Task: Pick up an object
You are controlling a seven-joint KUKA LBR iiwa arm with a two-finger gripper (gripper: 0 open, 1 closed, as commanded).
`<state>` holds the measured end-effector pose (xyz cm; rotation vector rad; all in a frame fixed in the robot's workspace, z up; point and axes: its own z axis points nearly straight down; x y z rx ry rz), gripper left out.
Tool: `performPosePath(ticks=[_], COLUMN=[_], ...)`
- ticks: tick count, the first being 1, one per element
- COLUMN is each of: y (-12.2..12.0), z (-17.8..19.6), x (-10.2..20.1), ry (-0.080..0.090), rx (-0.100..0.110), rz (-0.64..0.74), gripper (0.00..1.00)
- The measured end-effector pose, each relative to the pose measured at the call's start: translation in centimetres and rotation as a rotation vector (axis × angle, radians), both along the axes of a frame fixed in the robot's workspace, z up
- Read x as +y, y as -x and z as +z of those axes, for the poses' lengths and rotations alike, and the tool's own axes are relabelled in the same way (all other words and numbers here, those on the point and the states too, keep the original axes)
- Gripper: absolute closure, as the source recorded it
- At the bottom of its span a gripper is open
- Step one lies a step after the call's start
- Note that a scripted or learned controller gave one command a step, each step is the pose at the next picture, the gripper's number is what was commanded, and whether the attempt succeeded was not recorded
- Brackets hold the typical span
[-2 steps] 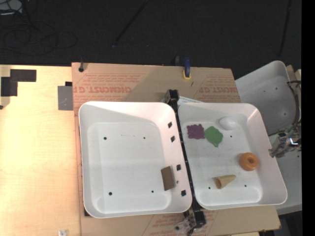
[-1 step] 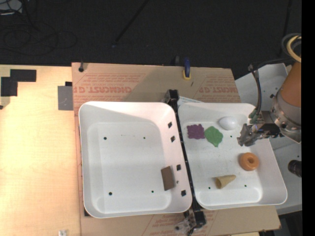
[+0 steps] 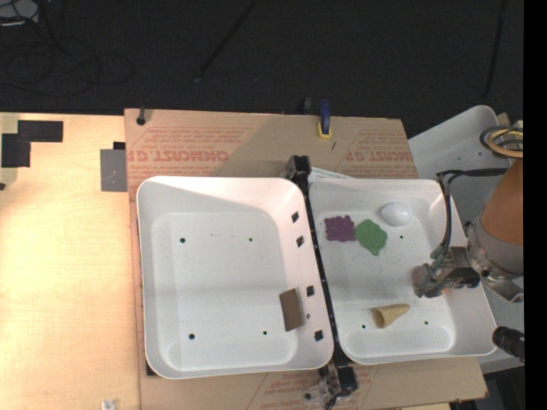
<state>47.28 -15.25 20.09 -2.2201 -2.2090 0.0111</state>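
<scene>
The right bin holds four small things. A purple, bumpy piece shaped like a bunch of grapes lies flat near the bin's left wall, toward the far side. Just beside it, to its right and almost touching, lies a green, leaf-like lump. Near that, further toward the far right corner, rests a white rounded object, pale against the bin floor and hard to make out. Well apart from these, near the front of the bin, a tan cone lies on its side with its tip pointing left. In the left bin, a brown rectangular block lies flat near the right wall, toward the front.
</scene>
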Motion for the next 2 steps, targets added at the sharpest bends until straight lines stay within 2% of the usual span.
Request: performPosePath(ticks=[1, 2], y=[-4.3, -0.1], z=[4.8, 2.3], x=[6.5, 6.4], ry=[0.001, 0.000], rx=[-0.013, -0.004], rz=[0.010, 0.003], gripper=[1.00, 1.00])
